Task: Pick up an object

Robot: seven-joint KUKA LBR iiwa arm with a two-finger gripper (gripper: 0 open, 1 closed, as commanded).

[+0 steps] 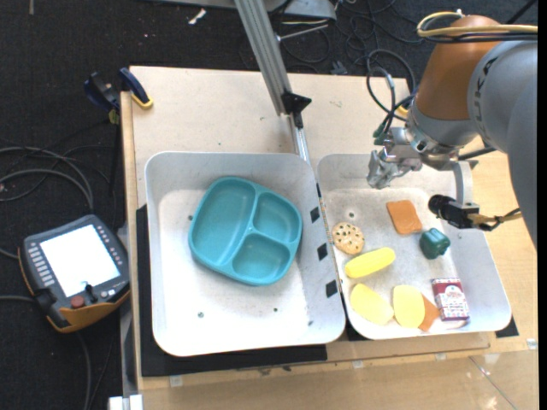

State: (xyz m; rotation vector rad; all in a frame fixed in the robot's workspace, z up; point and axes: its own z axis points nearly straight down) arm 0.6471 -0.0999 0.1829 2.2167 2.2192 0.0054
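The right bin (335, 178) holds several small items: an orange cracker-like slab (403, 216), a round cookie (347, 237), a yellow banana-like piece (369, 263), two yellow-orange pieces (408, 306) near the front, a teal block (435, 243) and a red-and-white box (449, 300). My gripper (379, 176) hangs over the bin's back area, above and left of the orange slab. Nothing shows between its fingers.
The left bin (162, 229) carries a teal divided plate (246, 229). A slanted metal pole (265, 41) crosses above the bench to the bins' divider. Cables and a black connector (451, 210) trail from the arm over the right bin's right side. A teach pendant (73, 267) lies off the bench at left.
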